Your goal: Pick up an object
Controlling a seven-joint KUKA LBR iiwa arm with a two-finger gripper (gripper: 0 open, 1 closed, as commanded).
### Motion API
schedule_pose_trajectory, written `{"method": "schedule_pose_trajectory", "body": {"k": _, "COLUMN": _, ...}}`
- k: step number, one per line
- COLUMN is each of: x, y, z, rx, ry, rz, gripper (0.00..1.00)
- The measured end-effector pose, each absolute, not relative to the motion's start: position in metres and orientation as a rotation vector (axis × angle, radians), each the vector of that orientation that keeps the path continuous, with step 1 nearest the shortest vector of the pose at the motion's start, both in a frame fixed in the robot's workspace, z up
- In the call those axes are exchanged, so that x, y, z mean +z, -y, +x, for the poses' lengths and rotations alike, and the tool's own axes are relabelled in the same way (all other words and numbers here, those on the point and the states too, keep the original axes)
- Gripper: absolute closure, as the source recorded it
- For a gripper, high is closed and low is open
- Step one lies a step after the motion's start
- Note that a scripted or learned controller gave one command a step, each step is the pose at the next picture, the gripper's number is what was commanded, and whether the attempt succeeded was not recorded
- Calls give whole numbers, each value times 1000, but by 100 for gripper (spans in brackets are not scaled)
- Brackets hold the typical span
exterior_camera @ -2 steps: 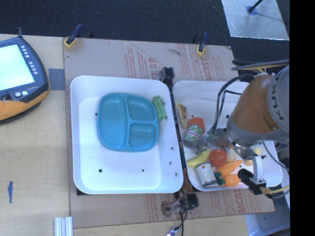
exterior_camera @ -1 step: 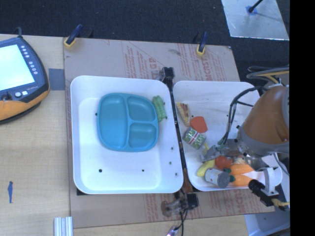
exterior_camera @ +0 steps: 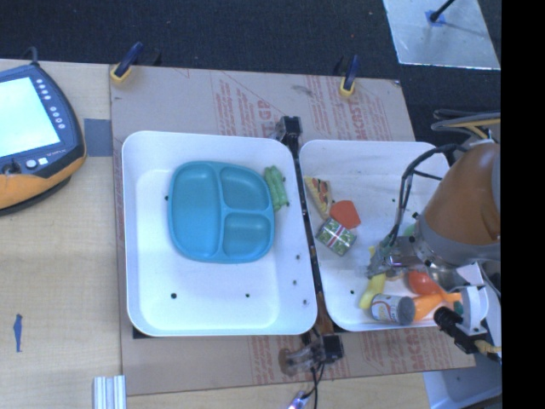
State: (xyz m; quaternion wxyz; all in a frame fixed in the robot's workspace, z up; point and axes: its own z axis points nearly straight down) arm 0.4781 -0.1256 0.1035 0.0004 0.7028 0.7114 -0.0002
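You are looking down on two white bins sitting side by side on a cardboard-covered bench. The left bin [exterior_camera: 145,305] is holding a blue divided plate [exterior_camera: 223,211], lying flat near its middle, and a small green item [exterior_camera: 277,187] is resting just beside the plate's upper right corner, close to the bin's right wall. The right bin [exterior_camera: 358,153] is holding the loose objects: a wedge that looks like a pizza slice [exterior_camera: 319,194] is lying near its upper left, a red-orange piece [exterior_camera: 345,213] is sitting just to the right of that, and a small green-and-white checked block [exterior_camera: 336,237] is lying just below the two. The arm [exterior_camera: 464,207] is reaching in from the right and hanging over the right bin's lower right part, its orange band covering the bin's far side. The gripper [exterior_camera: 387,261] is sitting low among a cluster of things near the bin's front edge: a yellow piece [exterior_camera: 368,296], a small can [exterior_camera: 393,308] lying on its side, and an orange-and-red item [exterior_camera: 426,288] just beside the can. You cannot tell from here how the jaws are standing, because cables and the wrist are crowding that spot, and nothing is clearly showing between them. A tablet-like controller [exterior_camera: 34,135] is lying on the bench at the far left.
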Motion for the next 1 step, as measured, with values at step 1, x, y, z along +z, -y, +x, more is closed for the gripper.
{"method": "schedule_pose_trajectory", "body": {"k": 1, "x": 192, "y": 63, "z": 477, "rx": -2, "ry": -2229, "rz": 2217, "gripper": 100}}
